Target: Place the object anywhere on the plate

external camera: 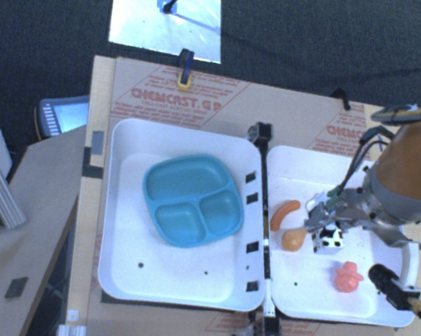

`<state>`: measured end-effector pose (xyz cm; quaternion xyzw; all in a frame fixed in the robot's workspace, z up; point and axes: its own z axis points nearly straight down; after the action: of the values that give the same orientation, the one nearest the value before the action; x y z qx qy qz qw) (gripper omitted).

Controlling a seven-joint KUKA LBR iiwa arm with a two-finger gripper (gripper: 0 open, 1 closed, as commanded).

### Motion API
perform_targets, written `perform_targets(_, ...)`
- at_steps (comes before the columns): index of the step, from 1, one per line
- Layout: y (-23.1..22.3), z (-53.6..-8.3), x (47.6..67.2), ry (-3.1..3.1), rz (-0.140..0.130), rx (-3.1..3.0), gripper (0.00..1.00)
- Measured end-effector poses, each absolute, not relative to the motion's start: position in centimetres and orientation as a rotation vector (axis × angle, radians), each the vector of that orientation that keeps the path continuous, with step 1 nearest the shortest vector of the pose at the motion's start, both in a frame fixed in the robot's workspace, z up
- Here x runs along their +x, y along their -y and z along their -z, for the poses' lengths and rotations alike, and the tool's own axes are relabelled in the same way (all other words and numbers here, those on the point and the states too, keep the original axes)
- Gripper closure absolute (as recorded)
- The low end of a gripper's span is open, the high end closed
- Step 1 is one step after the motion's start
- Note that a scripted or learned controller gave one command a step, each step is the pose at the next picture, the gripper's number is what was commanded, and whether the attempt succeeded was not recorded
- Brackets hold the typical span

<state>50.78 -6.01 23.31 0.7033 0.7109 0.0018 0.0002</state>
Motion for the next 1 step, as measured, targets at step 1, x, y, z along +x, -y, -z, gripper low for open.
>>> perform_targets(1,0.21,-23.73,50.77,-2.234,-0.005,2.209,1.0)
